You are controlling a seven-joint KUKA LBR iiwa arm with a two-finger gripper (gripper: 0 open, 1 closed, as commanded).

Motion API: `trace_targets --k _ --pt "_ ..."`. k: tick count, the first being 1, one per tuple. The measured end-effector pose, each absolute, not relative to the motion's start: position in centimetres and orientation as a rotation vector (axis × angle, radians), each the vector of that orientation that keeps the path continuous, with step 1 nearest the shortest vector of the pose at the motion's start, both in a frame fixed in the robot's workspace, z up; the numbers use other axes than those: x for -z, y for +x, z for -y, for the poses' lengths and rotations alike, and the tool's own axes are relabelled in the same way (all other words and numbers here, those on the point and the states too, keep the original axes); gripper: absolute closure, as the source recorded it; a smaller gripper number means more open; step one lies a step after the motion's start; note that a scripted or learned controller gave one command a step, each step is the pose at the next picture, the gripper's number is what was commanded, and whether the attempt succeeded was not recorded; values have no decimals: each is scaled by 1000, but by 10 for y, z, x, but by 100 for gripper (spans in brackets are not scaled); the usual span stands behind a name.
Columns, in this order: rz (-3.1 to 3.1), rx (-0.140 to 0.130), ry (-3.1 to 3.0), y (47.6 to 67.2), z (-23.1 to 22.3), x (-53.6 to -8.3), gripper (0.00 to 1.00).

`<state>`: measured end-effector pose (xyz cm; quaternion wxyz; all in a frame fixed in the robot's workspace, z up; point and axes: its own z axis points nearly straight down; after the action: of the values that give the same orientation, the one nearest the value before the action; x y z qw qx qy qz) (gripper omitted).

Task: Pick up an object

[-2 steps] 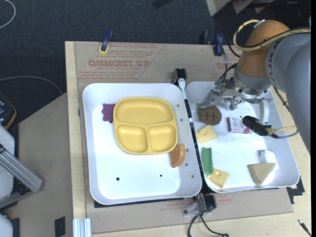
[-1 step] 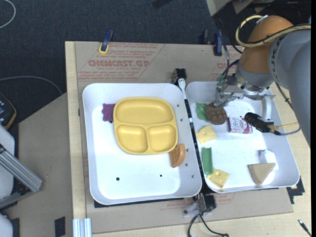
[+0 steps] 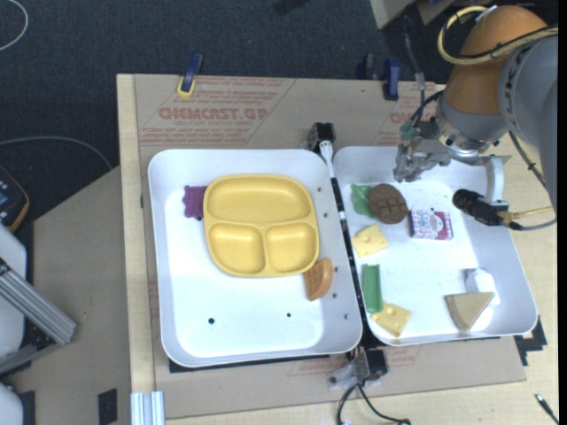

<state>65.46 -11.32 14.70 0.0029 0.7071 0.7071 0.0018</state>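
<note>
The pincer (image 3: 409, 168) hung at upper right, over the right bin (image 3: 505, 277) (near a brown cookie (image 3: 388, 203)); whether open or closed, I cannot tell.

Just below the hand (image 3: 410, 168) lies a round brown cookie (image 3: 388, 203), flat, partly over a green leaf-shaped piece (image 3: 361, 197). Beside it, below the hand and slightly right, rests a small pink-and-white packet (image 3: 431, 224). Farther down sit a yellow cheese wedge (image 3: 369, 240), a green stick (image 3: 371, 288), another yellow wedge (image 3: 392, 318) and a tan triangular slice (image 3: 468, 308).
</note>
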Motion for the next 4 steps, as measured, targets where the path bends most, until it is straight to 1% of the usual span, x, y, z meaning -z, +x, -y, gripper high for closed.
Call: trace_targets --k 1,2,3,4 --pt "-2217 -9 2214 661 111 -211 100" --pt "-2219 -5 2217 662 111 -227 100" --pt "-2230 -1 2218 657 57 -219 100" --pt "-2232 0 2217 655 1 -213 100"
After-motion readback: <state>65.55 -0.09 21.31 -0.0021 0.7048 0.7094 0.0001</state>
